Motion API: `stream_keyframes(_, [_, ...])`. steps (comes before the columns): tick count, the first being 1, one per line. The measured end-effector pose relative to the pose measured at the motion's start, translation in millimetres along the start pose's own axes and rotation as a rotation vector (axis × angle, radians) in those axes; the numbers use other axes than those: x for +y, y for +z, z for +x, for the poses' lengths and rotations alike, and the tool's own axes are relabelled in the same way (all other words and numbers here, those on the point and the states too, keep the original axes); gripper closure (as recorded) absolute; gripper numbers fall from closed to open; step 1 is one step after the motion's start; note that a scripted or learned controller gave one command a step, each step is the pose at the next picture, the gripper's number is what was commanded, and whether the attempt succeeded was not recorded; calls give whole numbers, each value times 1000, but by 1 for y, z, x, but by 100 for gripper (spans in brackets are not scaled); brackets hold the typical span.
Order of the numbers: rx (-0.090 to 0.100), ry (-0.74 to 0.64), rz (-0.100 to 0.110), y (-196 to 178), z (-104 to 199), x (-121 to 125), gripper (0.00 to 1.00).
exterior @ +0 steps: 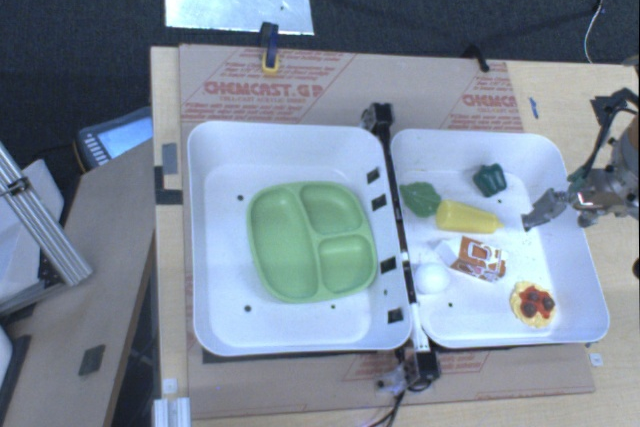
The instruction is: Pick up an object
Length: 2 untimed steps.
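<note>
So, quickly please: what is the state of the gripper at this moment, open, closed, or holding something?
Gripper: cannot be told; it sits over the right bin, nothing visible between it.

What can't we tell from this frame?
- Gripper: small and blurred in the camera view; finger state unreadable.
- Arm: cut off by the right edge.
- White item in the right bin: blends into the bin, identity unclear.
- Carton: print too small to read.
</note>
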State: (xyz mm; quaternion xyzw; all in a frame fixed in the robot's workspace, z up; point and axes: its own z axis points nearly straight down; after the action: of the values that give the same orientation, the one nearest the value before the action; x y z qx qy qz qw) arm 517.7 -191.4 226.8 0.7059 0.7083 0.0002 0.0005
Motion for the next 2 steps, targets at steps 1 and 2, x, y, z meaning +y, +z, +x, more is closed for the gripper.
stream_keyframes(1, [1, 3, 3, 50, -10, -3, 0])
stream_keyframes(2, [2, 2, 4, 99, -3, -10, 0])
